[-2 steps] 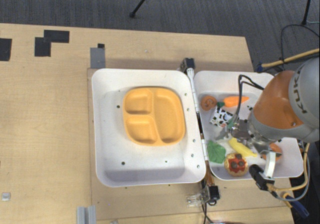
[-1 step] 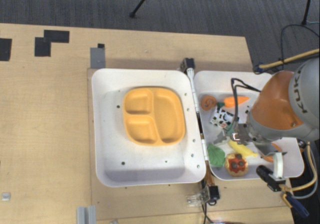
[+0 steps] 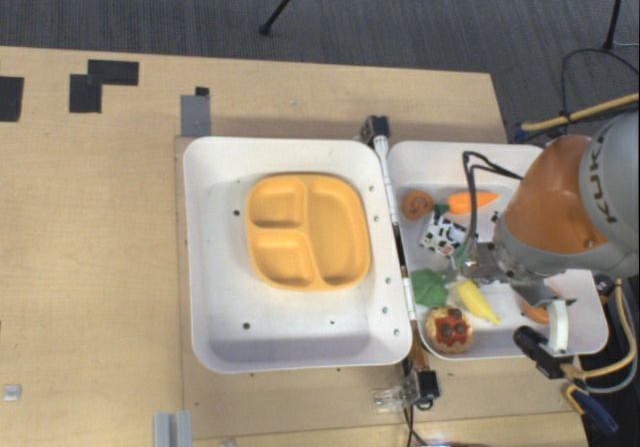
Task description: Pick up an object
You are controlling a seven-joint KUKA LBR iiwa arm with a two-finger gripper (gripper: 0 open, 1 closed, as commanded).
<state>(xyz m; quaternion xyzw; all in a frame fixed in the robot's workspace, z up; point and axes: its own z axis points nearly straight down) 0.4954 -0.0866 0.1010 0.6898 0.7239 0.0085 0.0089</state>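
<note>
End effector [image 3: 470, 270] sits low in the right bin [image 3: 590, 335] — grip state cannot be determined. Yellow toy [image 3: 477, 302] lies just beside it, next to the green piece [image 3: 430, 287].

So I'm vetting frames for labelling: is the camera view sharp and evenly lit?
Camera view: soft, even light, no hard glare on the white bins; faint shadows inside the yellow tray; small toys by the arm look slightly blurry.
</note>
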